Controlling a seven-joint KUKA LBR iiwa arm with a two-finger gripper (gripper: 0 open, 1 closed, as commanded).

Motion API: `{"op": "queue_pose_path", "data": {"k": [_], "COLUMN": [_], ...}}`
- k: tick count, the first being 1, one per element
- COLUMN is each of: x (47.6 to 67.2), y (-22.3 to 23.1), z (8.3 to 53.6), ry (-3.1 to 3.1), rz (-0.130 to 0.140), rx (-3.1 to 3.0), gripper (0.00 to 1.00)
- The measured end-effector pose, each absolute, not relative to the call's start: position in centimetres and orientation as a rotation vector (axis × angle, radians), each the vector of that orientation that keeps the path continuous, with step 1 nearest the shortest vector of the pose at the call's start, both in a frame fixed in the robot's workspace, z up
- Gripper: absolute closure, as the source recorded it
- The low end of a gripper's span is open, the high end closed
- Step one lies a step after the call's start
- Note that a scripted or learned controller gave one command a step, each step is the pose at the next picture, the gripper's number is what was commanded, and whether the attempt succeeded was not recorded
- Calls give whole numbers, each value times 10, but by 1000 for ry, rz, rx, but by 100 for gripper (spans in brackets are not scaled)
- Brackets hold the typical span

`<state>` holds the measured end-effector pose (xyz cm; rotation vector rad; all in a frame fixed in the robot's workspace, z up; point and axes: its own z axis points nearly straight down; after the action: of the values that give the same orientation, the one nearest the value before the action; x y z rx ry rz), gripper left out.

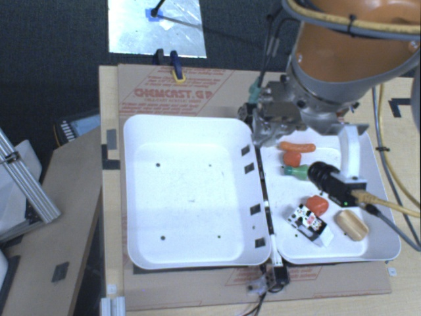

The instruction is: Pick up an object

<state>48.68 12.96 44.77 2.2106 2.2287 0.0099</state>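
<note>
- Your hand [264, 129] hangs over the upper left corner of the right bin [389, 243], right by the seam with the left bin [131, 196]. You cannot tell whether it is wide or narrow.
- Everything you could pick lies in the right bin, below and to the right of the hand in the frame.
- Nearest is an orange carrot-like piece [299, 147], lying crosswise just beside the hand.
- A green piece [297, 172] lies just below it.
- Lower down, a red piece [318, 204] touches a black-and-white block [308, 221] near the bin's lower edge.
- A tan roll [352, 226] lies just right of those two.
- The arm [355, 18] looms over the upper part of the right bin and hides that part from you.
- Black clips [248, 168] line the seam between the bins.
- Both bins rest on a cardboard sheet [177, 91] with red lettering, on the table [79, 209].
- A blue clamp [176, 63] sits at the sheet's upper edge, and a foil sheet [156, 18] lies in the upper left of the frame.
</note>
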Motion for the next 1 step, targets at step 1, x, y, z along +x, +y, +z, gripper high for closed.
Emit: {"op": "queue_pose_path", "data": {"k": [1], "x": [486], "y": [188], "z": [489], "ry": [2231], "rz": [11], "rx": [2209], "gripper": [100]}}
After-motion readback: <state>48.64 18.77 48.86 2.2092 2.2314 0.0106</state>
